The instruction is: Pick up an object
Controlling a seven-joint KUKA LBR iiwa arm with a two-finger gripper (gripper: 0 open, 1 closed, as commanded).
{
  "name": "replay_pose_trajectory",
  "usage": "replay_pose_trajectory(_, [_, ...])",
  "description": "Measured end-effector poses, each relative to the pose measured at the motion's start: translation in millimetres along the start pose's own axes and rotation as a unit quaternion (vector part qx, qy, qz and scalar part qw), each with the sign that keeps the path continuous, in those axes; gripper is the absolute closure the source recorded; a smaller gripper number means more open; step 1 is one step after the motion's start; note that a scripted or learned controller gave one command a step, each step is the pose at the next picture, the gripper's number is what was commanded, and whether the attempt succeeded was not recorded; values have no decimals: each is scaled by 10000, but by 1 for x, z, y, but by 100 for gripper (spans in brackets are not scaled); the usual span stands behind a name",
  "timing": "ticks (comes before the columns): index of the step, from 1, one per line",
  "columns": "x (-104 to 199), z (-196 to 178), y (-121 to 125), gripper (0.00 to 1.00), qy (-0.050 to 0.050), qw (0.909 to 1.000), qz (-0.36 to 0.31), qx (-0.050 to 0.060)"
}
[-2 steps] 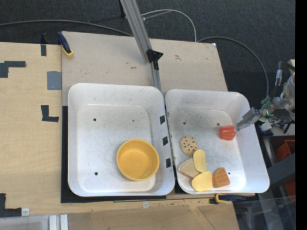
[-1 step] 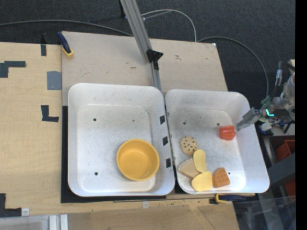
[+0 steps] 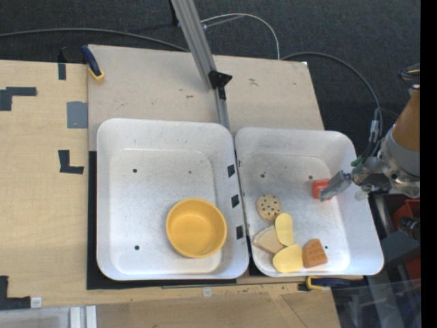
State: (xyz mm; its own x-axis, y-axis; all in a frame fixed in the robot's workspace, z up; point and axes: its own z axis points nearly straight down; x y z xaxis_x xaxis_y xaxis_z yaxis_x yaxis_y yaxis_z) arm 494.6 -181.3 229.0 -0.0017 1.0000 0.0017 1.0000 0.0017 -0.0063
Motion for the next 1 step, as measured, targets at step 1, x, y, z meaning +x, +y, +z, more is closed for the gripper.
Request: replay_pose_trajectory(1, [7, 60, -8, 0, 4, 10000, 2, 9])
